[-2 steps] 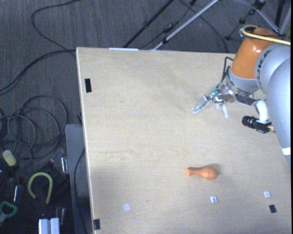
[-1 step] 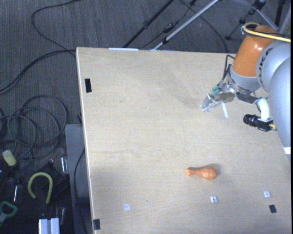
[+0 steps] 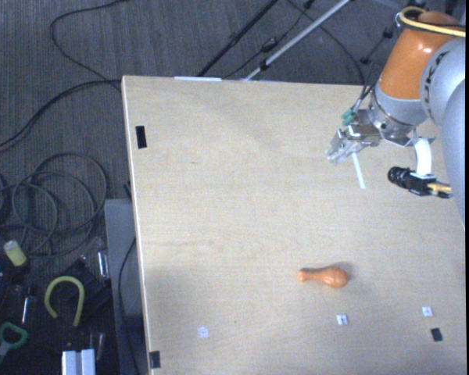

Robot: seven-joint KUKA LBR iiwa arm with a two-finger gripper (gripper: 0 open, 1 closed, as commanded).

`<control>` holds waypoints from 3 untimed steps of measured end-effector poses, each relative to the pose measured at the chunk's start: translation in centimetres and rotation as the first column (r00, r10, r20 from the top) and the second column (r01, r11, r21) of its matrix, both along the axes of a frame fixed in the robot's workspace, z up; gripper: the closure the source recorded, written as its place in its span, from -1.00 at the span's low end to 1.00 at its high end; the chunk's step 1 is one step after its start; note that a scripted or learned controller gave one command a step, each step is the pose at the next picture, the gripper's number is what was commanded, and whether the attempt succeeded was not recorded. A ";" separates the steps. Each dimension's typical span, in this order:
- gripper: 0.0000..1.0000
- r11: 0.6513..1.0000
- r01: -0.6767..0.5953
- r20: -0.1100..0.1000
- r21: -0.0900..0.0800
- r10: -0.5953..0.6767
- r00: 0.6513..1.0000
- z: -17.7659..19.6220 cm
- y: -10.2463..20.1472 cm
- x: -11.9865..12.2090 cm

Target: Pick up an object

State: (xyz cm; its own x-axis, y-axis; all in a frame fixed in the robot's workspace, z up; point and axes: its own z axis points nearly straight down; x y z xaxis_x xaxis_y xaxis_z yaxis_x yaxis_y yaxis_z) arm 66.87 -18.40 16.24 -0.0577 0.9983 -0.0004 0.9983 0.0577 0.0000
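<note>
An orange pear-shaped object lies on its side on the pale wooden bench top, toward the front right, with its narrow end pointing left. My gripper hangs over the back right of the bench, well behind the orange object and apart from it. Nothing shows in its grasp. The grey arm with its orange band comes in from the upper right. A thin white rod slants down just beside the gripper.
A black part with a yellow tip juts from the arm at the right. Small tags and a black mark lie on the bench. Cables and tools lie on the floor past the left edge.
</note>
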 end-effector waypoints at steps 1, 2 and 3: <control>-1.00 1.000 0.000 0.000 0.000 0.000 1.000 0.0 0.0 0.0; -1.00 0.998 0.057 0.000 -0.001 -0.057 0.998 5.2 -3.9 0.0; -1.00 0.984 -0.179 -0.002 -0.001 0.179 0.984 -4.0 -3.8 0.0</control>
State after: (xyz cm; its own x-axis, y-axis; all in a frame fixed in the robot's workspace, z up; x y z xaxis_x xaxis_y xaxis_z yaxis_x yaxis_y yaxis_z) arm 66.85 -22.23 12.24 -0.2357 0.9718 -0.0017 0.9718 0.2357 -0.0019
